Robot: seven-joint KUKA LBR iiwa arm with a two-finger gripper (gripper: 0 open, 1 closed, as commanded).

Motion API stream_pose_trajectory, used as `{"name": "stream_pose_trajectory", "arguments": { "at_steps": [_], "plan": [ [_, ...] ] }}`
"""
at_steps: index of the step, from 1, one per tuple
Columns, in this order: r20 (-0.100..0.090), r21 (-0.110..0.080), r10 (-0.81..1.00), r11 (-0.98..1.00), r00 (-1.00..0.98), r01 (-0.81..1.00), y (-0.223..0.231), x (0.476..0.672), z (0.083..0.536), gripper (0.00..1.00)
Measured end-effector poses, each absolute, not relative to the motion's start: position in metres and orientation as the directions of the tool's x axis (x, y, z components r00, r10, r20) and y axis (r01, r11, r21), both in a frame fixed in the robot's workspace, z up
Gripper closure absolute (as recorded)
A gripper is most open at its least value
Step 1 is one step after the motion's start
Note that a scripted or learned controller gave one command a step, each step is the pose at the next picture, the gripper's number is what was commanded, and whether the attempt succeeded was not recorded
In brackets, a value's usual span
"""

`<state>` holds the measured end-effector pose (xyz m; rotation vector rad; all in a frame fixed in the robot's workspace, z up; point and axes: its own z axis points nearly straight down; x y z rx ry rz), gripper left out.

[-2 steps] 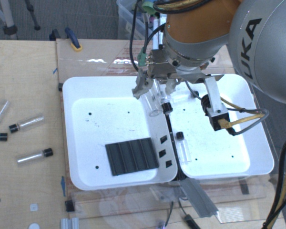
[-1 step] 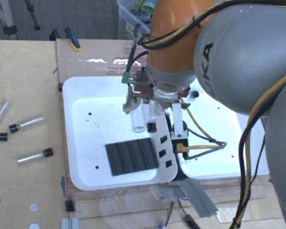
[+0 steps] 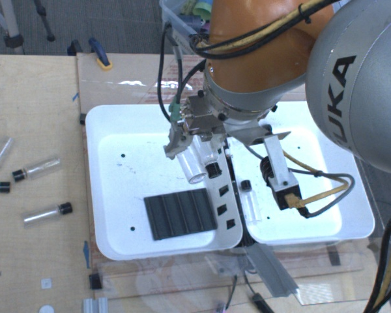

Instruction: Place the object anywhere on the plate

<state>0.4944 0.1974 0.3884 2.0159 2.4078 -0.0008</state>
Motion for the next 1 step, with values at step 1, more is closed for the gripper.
{"name": "stream_pose_trajectory", "arguments": {
  "at_steps": [1],
  "plan": [
    [-0.001, 0.002, 0.836, 0.549, -0.549, 0.836, 0.1792, 0.4796, 0.4096, 1.00]
  ]
}}
